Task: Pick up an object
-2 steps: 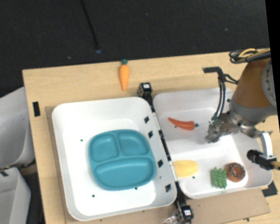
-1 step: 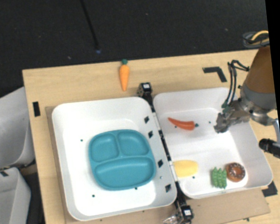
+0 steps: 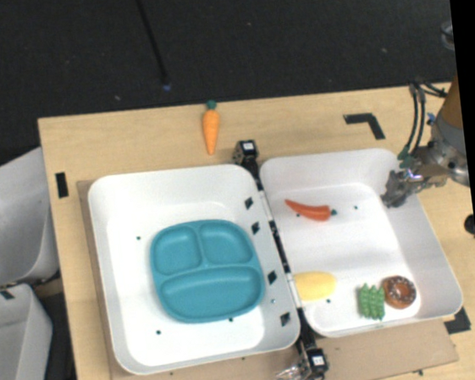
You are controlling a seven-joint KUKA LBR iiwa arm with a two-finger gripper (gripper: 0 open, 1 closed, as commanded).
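Hovering at the right bin's (image 3: 413,233) far right edge, the gripper (image 3: 397,188) holds nothing; its opening I cannot tell. Nearest is the red pepper (image 3: 310,210), mid-bin toward the far wall; centre over it, then descend.

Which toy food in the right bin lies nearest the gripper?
The red chili pepper, in the bin's upper part, level with the gripper. The yellow lemon, green piece and brown doughnut lie along the bottom.
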